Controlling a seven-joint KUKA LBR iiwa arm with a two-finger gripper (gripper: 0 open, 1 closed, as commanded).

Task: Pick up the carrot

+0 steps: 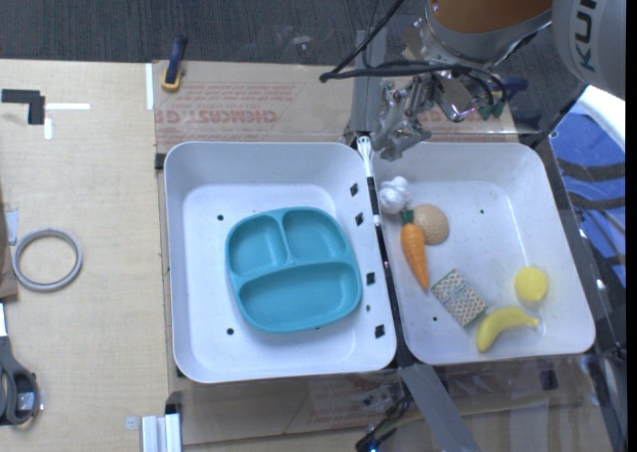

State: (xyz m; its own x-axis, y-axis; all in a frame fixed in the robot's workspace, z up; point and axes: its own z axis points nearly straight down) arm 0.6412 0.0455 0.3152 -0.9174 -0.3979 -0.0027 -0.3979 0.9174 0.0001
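Observation:
The carrot point(414, 253), orange with a small green top, lies in the right bin point(518, 181) near its left wall, pointing toward the front. The gripper point(396, 131) hangs above the far left corner of that bin, well behind the carrot and clear of it. Nothing shows between its fingers.
Beside the carrot lie a white garlic bulb point(394, 195) and a tan potato-like ball point(430, 223). A patterned sponge point(459, 298), a banana point(504, 327) and a lemon point(531, 284) sit toward the front right. The left bin point(199, 181) holds a blue divided plate point(295, 269).

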